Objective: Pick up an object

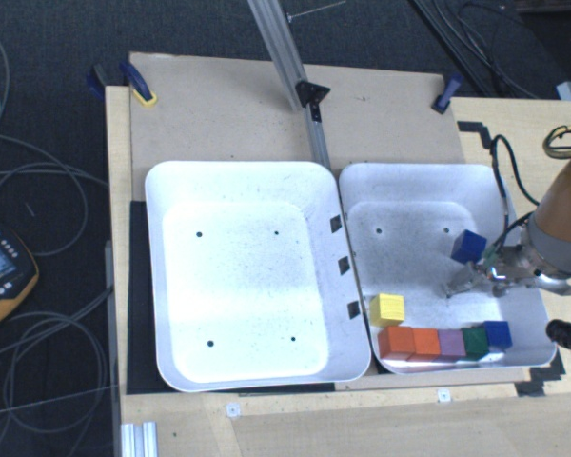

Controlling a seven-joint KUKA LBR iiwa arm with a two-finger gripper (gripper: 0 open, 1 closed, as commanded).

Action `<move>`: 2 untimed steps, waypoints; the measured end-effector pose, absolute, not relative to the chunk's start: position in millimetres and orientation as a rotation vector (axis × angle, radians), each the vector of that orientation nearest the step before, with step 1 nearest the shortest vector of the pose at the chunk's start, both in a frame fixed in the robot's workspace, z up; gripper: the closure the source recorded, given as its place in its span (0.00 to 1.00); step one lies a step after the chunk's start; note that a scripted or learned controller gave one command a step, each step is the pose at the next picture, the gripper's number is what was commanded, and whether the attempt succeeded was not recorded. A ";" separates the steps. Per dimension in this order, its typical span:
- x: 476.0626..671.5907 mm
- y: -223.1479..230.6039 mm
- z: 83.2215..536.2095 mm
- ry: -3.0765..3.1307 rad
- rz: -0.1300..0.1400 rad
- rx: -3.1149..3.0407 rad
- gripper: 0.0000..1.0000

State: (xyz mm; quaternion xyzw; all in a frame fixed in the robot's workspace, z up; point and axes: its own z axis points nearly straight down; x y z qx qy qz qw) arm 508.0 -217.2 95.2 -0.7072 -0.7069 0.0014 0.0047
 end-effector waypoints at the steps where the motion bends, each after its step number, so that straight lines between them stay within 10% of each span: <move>1: 587.2 -216.9 100.6 -2.232 -0.005 -2.221 0.00; 2: 651.4 -213.2 100.7 -2.230 -0.006 -2.220 0.00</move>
